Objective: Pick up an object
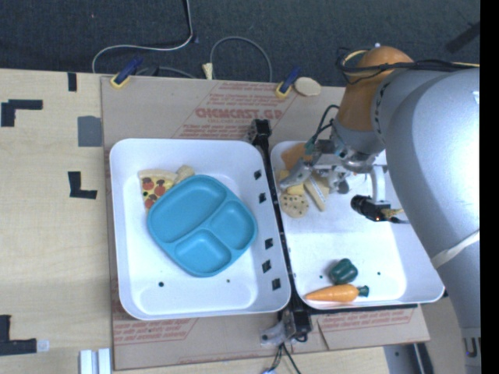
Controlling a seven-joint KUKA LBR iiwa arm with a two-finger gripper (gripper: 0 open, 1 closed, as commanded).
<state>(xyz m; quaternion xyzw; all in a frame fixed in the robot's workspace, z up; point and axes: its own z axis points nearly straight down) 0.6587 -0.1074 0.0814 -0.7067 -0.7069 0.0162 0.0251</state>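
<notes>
Item: my pincer. It hangs low over the far left corner of the right bin, among a small heap of pale objects. My own wrist hardware crowds the spot, and I cannot tell whether the pincer is released or clenched, nor whether anything is in it.

Item: heap of objects at the pincer. A tan, biscuit-like round piece with dark dots lies just under and beside the tip. A pale cream stick-like piece lies touching or just beside it. An orange-tan piece sits toward the bin's far wall, partly covered by my wrist. What these things are is hard to make out.

Item: near end of the right bin, well apart from the pincer. A dark green, pepper-like object, and just in front of it an orange carrot with a green tip, lying lengthwise along the near wall.

Item: left bin. A blue divided plate, tilted, rests in the middle. A pizza slice is partly tucked beneath its far left edge, with a pale piece beside it.

Item: my arm. Grey bulk covers the right bin's right side and is cut off at the frame edge; the orange band shows above the wrist.
</notes>
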